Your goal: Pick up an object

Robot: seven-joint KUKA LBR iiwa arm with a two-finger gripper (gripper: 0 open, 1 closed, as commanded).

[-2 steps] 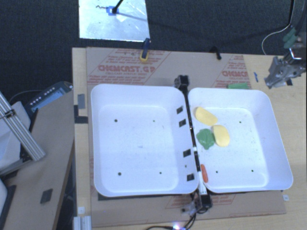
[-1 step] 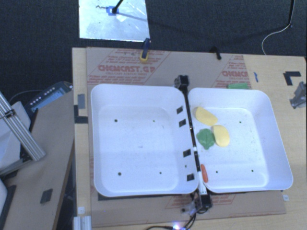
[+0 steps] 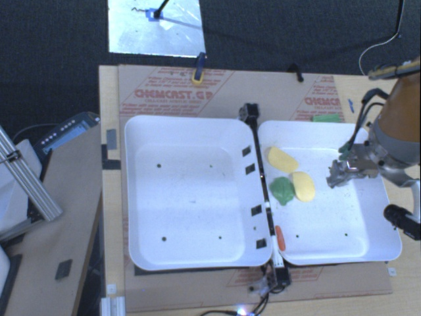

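Note:
In the right bin (image 3: 342,242) lie two pale yellow objects, one (image 3: 282,159) near the bin's left wall and another (image 3: 303,185) just below and right of it. A green object (image 3: 283,190) touches the lower yellow one on its left. A small orange piece (image 3: 280,237) rests by the divider at the bin's lower left. My gripper (image 3: 337,175) hangs over the right bin, to the right of the lower yellow object and apart from it. I see nothing between its fingers.
The left bin (image 3: 191,196) sits beside the right one, with black clips along the divider (image 3: 260,176) between them. A cardboard sheet (image 3: 177,94) lies under both bins. A yellow-and-blue clamp (image 3: 198,71) stands at the back.

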